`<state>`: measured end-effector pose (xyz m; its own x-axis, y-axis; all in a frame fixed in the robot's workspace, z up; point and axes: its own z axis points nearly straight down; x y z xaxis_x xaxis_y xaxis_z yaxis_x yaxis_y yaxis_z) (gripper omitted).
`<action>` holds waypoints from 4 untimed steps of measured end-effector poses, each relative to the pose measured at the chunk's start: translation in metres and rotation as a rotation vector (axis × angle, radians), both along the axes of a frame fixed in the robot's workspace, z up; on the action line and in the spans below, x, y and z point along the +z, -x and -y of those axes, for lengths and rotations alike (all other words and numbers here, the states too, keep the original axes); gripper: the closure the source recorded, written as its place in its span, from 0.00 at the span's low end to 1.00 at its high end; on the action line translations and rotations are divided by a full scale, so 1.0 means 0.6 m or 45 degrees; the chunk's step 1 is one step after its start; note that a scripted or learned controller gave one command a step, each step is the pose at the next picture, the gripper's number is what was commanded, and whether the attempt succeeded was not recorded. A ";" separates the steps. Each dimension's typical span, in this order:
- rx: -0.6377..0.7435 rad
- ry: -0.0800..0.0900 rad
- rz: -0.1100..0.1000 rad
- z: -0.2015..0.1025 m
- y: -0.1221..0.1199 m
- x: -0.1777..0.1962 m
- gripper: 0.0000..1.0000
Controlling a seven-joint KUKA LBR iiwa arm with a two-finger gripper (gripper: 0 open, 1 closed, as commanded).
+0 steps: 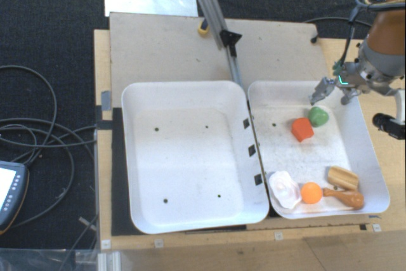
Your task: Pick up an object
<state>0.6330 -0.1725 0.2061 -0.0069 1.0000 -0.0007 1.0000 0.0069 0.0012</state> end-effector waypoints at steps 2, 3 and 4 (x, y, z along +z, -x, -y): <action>-0.004 0.000 0.002 -0.008 -0.001 -0.154 0.00; -0.001 0.001 0.006 -0.008 -0.004 -0.136 1.00; -0.001 0.002 0.009 -0.008 -0.010 -0.027 1.00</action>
<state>0.6389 -0.1679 0.1896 -0.0064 1.0000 -0.0023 0.9999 0.0064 0.0086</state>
